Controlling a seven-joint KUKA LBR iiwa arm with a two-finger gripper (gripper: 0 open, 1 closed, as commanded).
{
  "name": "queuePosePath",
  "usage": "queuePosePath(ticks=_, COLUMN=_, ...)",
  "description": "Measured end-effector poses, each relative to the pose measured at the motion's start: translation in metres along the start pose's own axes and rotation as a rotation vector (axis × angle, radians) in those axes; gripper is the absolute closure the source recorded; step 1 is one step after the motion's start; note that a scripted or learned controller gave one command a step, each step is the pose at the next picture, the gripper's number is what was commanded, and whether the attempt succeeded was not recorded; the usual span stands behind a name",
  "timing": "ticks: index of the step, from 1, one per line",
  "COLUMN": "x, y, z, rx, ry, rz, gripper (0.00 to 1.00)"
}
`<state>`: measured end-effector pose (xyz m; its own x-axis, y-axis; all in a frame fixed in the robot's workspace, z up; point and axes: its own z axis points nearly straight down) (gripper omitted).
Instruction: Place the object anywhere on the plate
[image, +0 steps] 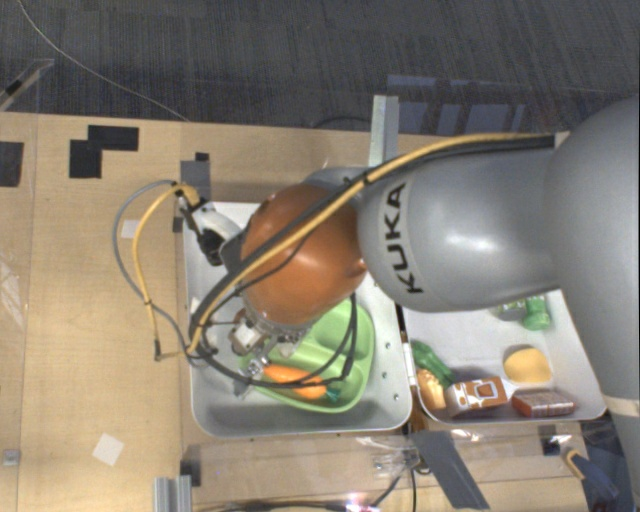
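My claw (262, 352) hangs low over the green plate (362, 345) in the left bin (300, 425), and I cannot tell how far it is open or whether it grips anything. An orange carrot (290, 378) lies on the plate just below my claw. Well off to its right, the other bin (590, 395) holds about 5 small items.

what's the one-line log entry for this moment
arm: over left bin | pincer: low over plate, fingers hidden | carrot: on plate | right bin: several items
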<state>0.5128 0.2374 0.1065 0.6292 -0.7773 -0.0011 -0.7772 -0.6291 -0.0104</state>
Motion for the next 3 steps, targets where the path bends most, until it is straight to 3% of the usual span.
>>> queuePosePath(ticks=2, x=0.0168, y=-0.0193, z=0.0123, rx=0.011, ry=0.004, rz=0.597, gripper=0.0)
queuePosePath(ticks=3, x=0.0167, y=-0.0168, z=0.0118, rx=0.016, ry=0.004, rz=0.639, gripper=0.0)
